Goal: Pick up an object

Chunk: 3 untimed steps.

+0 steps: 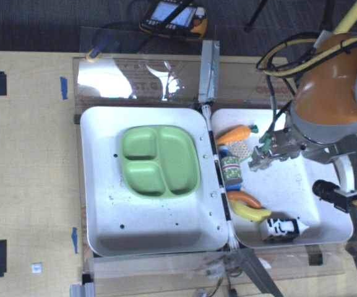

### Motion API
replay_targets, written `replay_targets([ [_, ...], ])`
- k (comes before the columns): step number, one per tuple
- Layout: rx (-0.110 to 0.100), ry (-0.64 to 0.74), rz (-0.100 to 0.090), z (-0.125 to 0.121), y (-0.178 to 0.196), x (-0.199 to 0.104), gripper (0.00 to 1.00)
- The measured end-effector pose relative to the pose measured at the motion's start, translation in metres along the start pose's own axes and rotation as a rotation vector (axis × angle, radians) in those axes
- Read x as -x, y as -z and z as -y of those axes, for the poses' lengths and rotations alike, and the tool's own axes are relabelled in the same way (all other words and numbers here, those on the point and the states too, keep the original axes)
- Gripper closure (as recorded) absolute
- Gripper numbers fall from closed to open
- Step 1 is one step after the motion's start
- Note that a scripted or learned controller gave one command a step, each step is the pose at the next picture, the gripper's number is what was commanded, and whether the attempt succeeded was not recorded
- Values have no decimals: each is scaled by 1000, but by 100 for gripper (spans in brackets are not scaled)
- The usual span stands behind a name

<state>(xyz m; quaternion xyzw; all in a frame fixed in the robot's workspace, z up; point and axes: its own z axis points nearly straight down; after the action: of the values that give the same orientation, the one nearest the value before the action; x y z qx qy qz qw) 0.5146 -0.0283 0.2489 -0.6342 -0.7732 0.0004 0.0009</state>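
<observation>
Camera view: the gripper (262,156) is seen low over the right bin (326,224), near the carrot (235,133) and small can (231,170), though its opening cannot be judged.

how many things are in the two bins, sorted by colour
green: 1, the divided plate in the left bin
orange: 2, a carrot and an orange piece
yellow: 1, a banana
black and white: 1, a toy
multicoloured: 1, a can
total: 6
</observation>
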Motion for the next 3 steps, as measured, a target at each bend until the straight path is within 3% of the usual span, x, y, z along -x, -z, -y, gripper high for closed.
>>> replay_targets([
  [1,-3,-286,-1,27,7,-35,100],
  [2,-5,-625,0,11,-60,-55,100],
  [3,1,-494,2,7,74,-22,100],
])
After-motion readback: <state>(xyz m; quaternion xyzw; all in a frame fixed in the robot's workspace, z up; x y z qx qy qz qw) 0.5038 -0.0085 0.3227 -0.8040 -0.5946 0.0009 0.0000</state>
